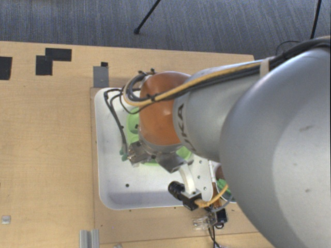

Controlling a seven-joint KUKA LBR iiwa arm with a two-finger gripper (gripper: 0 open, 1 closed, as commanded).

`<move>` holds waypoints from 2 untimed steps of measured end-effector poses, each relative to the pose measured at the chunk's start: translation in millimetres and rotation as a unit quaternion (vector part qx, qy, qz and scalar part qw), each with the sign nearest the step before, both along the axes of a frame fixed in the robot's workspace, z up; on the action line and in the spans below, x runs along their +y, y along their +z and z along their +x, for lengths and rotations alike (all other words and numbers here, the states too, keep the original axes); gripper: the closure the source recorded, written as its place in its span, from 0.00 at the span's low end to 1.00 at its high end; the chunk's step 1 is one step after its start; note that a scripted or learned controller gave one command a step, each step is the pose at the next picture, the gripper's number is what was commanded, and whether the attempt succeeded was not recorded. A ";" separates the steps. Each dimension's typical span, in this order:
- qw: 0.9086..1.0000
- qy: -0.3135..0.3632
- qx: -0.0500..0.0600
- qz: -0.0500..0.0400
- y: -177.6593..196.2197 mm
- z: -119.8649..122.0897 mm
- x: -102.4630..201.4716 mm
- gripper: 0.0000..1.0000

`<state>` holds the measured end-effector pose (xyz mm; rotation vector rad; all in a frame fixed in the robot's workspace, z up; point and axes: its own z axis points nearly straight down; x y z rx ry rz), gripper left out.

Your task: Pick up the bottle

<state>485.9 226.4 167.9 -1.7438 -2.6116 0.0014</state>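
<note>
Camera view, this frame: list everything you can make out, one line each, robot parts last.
White bin: one, white, centre of the bench, partly covered by the arm.
Green object: one, bright green, inside the bin beneath the wrist; mostly hidden, so its type is unclear.
Wooden bench: one, light tan, under the bin.
Black markers: several, black, bench's upper left.
Tripod legs: two, black, on the grey carpet above.
Arm: one, grey with an orange band, entering from the right above the bin.
</note>
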 end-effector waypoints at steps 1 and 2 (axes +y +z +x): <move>0.998 -0.064 -0.002 0.000 31.5 85.3 -26.7 1.00; 0.999 -0.032 -0.003 0.001 111.7 65.8 -38.5 1.00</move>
